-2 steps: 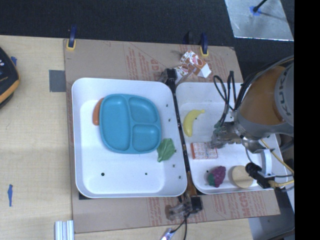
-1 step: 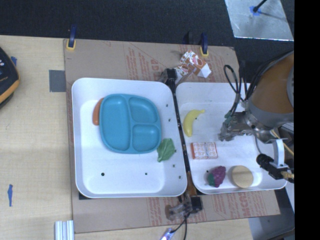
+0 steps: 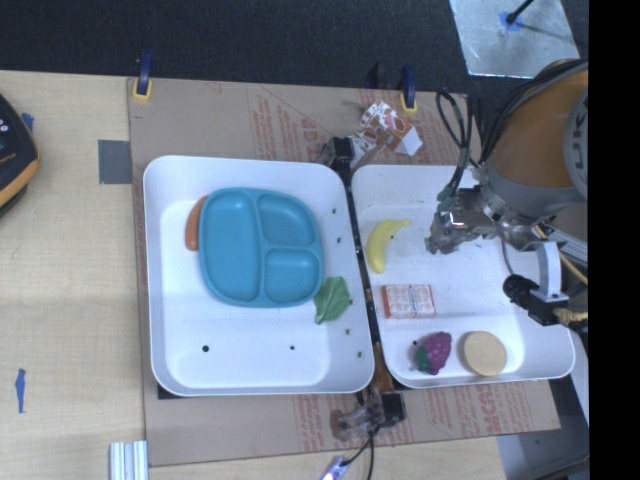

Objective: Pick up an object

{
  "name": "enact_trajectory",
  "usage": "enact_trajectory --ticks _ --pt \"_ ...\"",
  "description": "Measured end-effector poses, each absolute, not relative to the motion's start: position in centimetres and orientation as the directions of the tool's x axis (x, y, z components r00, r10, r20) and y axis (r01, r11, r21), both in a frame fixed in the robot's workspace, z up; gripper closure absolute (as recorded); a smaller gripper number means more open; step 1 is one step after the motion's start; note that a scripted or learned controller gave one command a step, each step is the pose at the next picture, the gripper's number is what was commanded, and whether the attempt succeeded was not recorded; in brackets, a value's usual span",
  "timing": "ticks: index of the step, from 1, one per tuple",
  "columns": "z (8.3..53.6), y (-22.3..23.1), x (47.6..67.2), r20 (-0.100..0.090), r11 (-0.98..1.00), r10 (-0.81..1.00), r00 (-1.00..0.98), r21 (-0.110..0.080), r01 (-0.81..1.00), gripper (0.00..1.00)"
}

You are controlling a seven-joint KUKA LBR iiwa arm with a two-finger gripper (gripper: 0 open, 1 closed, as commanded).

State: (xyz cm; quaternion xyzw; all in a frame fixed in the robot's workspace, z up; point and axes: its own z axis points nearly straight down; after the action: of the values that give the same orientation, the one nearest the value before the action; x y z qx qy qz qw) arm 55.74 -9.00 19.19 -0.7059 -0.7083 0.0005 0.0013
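On the tabletop (image 3: 70,298) two white bins sit side by side, clipped over a cardboard sheet that presumably keeps them from sliding.

The left bin (image 3: 180,353) holds a blue divided plate (image 3: 262,246) lying flat across its upper middle. An orange sausage-like piece (image 3: 191,224) is tucked against the plate at its nine o'clock edge, partly hidden beneath the rim. A green leaf piece (image 3: 332,299) rests touching the plate at about four o'clock, near the wall between the bins.

The right bin (image 3: 400,183) carries the loose candidates for picking. A yellow banana (image 3: 383,242) lies at the bin's ten o'clock, a small printed packet (image 3: 409,301) sits flat just below it near the centre, and along the six o'clock wall a purple grape bunch (image 3: 433,352) lies just beside a tan round disc (image 3: 484,353).

The end effector (image 3: 452,230) hangs over the right bin at about one o'clock, at three o'clock from the banana and apart from it. Nothing sits between its fingers, and I cannot tell whether they are spread or pressed together. Being nearest, the banana seems the likely target, so no object is picked yet.
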Motion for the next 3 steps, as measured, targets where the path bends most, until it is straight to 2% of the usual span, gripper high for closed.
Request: enact_trajectory --ticks 1,2,3 --pt "19.2 -9.0 55.7 0.001 0.003 1.0 -0.003 -0.003 1.0 0.0" --pt "20.6 -19.5 64.4 -0.001 0.002 1.0 -0.002 -0.002 1.0 0.0" --pt "14.3 -18.2 53.4 0.0 0.005 1.0 -0.005 -0.005 1.0 0.0"
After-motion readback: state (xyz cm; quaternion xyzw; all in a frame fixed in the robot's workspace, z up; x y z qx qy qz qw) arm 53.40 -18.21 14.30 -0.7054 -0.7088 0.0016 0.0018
